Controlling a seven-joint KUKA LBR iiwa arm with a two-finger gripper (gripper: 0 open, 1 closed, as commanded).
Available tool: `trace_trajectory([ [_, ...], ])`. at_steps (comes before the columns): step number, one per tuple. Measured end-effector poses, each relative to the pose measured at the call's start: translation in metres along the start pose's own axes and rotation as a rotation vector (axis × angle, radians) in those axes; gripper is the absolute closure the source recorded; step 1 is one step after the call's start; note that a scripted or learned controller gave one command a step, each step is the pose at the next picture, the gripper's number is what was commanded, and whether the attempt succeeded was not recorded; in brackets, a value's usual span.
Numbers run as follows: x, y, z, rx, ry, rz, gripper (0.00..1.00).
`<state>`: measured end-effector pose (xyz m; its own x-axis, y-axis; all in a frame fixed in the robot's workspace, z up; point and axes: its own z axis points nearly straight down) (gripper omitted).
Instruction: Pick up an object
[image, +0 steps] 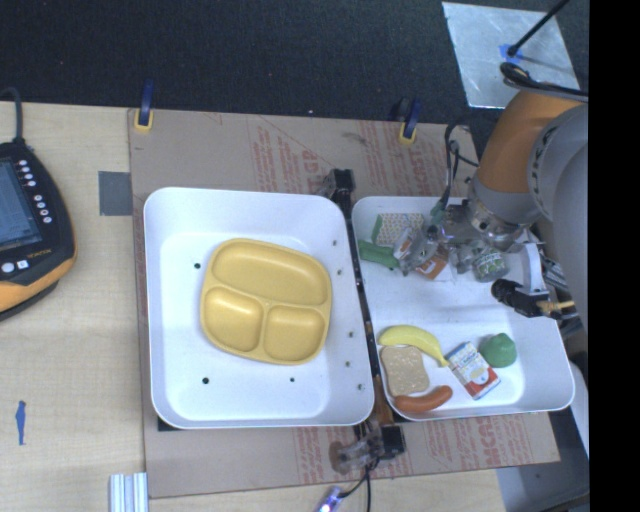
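Note:
My gripper (426, 250) hangs low over the far part of the right bin (540, 385), reaching in from the right. Just under and beside it lie a small orange-and-white item (433, 266), a flat green piece (377, 252) and a checked packet (396, 225). I cannot make out whether anything is held. Toward the bin's near side lie a yellow banana (415, 341), a slice of bread (405, 369), a red-brown sausage (423, 402), a small red-and-white carton (472, 368) and a round green object (498, 350).
The left bin (160, 300) holds a yellow divided plate (266, 300). A black and orange teach pendant (25, 230) lies on the bench at far left. The arm's grey body and orange band (530, 140) loom over the right bin's far right corner.

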<state>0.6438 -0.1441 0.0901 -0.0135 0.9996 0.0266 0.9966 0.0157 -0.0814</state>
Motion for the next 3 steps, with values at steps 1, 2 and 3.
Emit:
trace_trajectory([
  [1, 0.009, -0.002, 0.001, -0.011, -0.024, 0.010, 0.00],
  [2, -0.002, 0.001, 0.001, -0.003, 0.000, -0.001, 0.00],
  [3, -0.007, 0.001, 0.001, -0.003, 0.007, -0.004, 0.00],
])
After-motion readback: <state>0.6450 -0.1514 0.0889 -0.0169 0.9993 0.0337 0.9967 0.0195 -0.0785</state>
